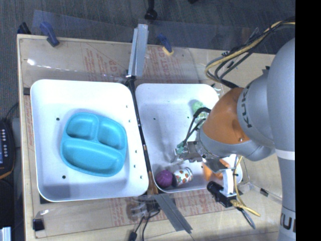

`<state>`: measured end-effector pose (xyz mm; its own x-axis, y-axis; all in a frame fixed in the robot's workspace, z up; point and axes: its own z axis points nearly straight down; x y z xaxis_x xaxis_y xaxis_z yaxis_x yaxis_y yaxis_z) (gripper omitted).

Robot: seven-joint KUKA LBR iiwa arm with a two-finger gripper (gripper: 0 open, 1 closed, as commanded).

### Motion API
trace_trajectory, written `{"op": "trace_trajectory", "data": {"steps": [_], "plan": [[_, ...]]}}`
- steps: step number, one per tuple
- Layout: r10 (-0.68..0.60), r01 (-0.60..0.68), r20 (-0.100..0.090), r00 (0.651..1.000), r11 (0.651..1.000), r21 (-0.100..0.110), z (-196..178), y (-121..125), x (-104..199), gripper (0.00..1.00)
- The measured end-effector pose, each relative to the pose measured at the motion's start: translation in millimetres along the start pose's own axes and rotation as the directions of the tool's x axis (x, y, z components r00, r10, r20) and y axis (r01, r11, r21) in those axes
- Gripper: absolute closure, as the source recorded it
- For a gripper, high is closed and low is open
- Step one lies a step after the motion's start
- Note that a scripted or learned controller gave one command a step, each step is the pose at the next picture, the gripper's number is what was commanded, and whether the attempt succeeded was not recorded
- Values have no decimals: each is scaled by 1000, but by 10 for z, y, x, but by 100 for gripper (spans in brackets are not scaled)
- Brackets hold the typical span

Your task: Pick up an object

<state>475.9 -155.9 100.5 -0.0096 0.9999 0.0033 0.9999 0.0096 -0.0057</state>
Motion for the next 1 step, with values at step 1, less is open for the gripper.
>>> {"op": "trace_trajectory", "data": {"steps": [1], "plan": [[-1, 1, 0, 1000, 1000, 0, 0, 0, 1, 0]]}}
